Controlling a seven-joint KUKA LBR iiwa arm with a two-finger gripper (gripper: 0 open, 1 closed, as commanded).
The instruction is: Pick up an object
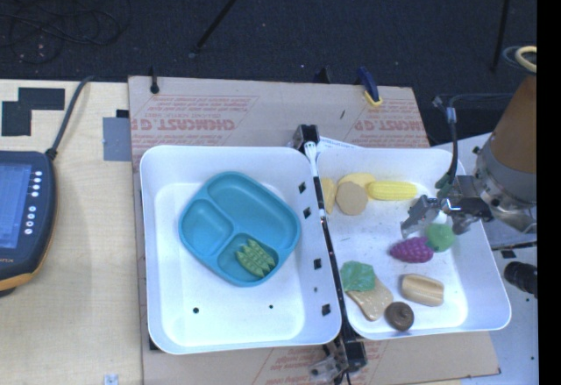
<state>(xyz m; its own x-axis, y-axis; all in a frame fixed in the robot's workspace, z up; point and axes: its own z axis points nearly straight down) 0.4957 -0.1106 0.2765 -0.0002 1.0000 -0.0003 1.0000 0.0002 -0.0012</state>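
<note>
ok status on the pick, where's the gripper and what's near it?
Gripper over right bin, fingers open, holding nothing. Purple grapes just below it, untouched. Green piece crowds the grapes' right side.

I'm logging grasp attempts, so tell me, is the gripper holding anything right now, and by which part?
Cannot be told. The gripper hovers just above the purple grapes in the right bin, with nothing visibly between its fingers.

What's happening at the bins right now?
The KUKA arm reaches in from the right over the right bin, its tool low beside the purple grapes and a green piece. I can't tell whether it grips anything. Corn, a bread roll and other toy food lie around. The left bin holds a blue divided plate.
</note>
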